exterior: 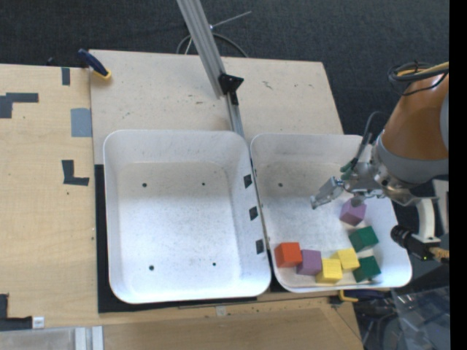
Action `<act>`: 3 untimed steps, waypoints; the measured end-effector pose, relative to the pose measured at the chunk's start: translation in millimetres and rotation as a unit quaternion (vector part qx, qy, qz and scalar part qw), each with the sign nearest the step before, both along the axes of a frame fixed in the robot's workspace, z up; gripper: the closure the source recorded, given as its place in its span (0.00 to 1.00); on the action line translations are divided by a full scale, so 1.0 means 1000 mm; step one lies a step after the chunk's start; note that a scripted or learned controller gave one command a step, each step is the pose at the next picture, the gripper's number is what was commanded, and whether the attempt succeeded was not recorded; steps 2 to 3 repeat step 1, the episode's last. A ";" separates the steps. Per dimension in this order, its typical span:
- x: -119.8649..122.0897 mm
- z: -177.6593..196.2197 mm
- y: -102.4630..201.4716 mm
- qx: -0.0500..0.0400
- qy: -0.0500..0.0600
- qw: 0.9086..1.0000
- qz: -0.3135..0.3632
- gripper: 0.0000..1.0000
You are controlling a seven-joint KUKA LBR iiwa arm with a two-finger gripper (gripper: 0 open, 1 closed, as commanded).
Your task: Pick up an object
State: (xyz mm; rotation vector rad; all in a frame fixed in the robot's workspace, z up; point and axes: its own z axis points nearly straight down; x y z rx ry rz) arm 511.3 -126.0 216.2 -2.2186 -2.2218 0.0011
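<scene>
My gripper (337,200) hangs low over the right bin (306,148), near its right side, and stands open. One grey finger (323,195) sticks out to the left; nothing lies between the fingers. A purple block (352,212) sits on the bin floor just below and right of the gripper, apart from the left finger. Further forward lie an orange block (287,254), a second purple block (309,262), two yellow blocks (330,270) (347,259) and two green blocks (363,237) (368,268).
The left bin (117,195) stands beside the right one, with a raised divider between them. A slanted metal rail (208,42) crosses the bench behind the bins. A blue and yellow tool (93,63) lies at the far left.
</scene>
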 end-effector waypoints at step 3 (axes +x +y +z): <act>0.058 0.143 -0.054 -0.003 -0.006 1.000 0.000 0.00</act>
